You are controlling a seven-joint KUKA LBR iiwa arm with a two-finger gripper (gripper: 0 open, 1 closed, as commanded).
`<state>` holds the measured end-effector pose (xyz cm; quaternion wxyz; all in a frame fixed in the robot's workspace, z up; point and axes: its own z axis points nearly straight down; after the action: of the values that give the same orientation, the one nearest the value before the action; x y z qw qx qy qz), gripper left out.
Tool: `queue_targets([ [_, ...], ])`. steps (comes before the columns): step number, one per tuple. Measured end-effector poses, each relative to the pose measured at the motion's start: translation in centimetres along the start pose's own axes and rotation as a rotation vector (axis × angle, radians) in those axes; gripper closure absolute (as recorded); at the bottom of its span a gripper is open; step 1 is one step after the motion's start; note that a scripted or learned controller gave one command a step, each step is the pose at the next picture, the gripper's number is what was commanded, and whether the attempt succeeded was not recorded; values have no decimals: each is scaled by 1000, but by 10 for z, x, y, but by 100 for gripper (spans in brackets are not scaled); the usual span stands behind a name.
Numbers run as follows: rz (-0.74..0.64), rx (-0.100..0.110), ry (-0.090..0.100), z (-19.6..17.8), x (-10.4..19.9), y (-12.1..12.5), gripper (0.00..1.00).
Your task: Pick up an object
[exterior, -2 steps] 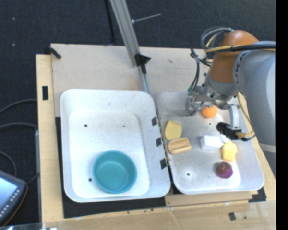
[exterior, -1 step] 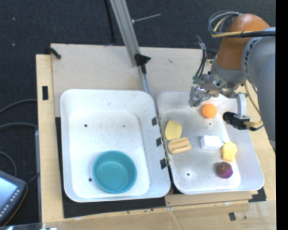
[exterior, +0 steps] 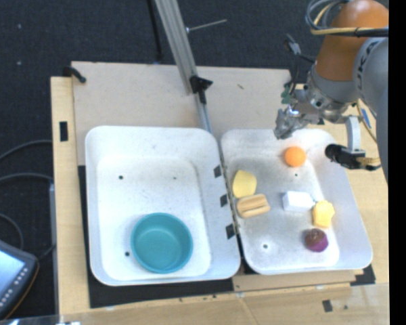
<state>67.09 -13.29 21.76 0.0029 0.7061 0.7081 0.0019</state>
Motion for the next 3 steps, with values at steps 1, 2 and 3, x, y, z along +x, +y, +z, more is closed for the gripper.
queue_targets([
  [1, -1, 0, 0, -44, -2, 2, 100],
  [2, -2, 7, 2, -45, 47, -21, 100],
  [3, -4, 7, 2, -43, 103, -24, 100],
])
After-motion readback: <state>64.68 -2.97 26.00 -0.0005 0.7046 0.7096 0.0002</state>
